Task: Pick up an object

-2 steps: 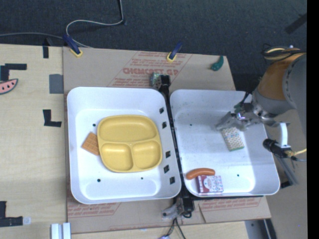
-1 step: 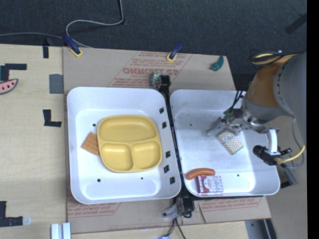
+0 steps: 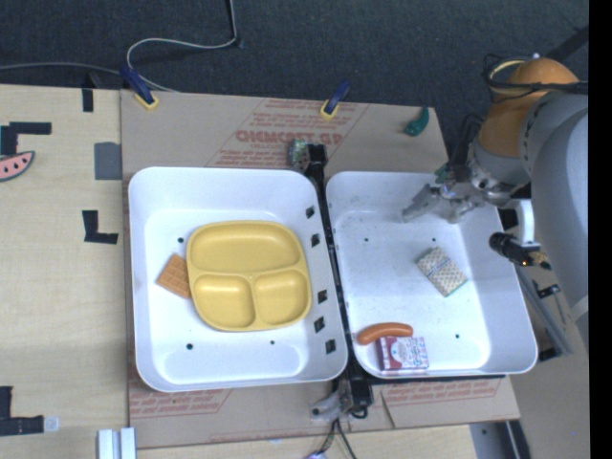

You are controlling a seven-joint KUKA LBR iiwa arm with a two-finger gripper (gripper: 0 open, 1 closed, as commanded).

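The grey arm with its orange band reaches in from the right, and its two-finger gripper [image 3: 438,202] hangs over the far part of the right-hand shallow white bin [image 3: 497,352], its metal fingers splayed apart and nothing between them. That spread suggests it is readied for a grasp rather than carrying anything. Three candidates lie in that bin: a small speckled beige pad, sponge-like [image 3: 441,271], lies nearest, just in front of the gripper on the bin floor; an orange sausage-shaped toy [image 3: 384,332] and a small red-and-white printed packet [image 3: 402,354] lie side by side against the near rim, well apart from the gripper. The left-hand white bin [image 3: 153,208] holds a yellow plastic divided plate [image 3: 249,273] with a tan cracker-like square [image 3: 174,275] tucked partly under its left edge, so that piece would be awkward to reach. The bins sit side by side on brown cardboard [image 3: 258,132] clipped to the worktop. Judging by position, the speckled pad is the likeliest target; it lies flat and isolated, so a straight descent should do, though its low profile could let the fingers slip over it.
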